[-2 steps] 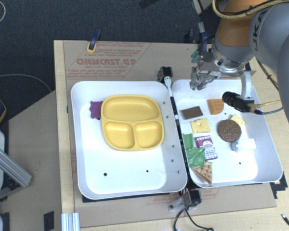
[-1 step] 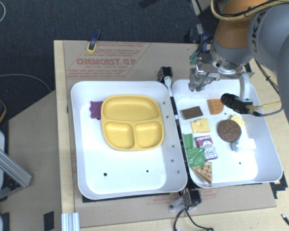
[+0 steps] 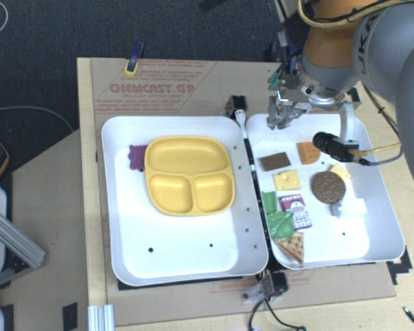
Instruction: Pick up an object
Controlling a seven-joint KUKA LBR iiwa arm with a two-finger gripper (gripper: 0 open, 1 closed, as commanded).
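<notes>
Below the fingers (image 3: 281, 116), whose state I cannot tell, lies a flat brown square (image 3: 274, 161).

You have bright, even overhead light. The two white bins (image 3: 124, 254) run close to overexposed, with little surface detail on their floors. Shadows are soft and short; a faint one lies beside the yellow tray (image 3: 190, 174). The dark floor (image 3: 55, 19) reads dim and grainy. Overall sharpness is moderate; the arm (image 3: 372, 26) at upper right appears slightly soft.
</notes>
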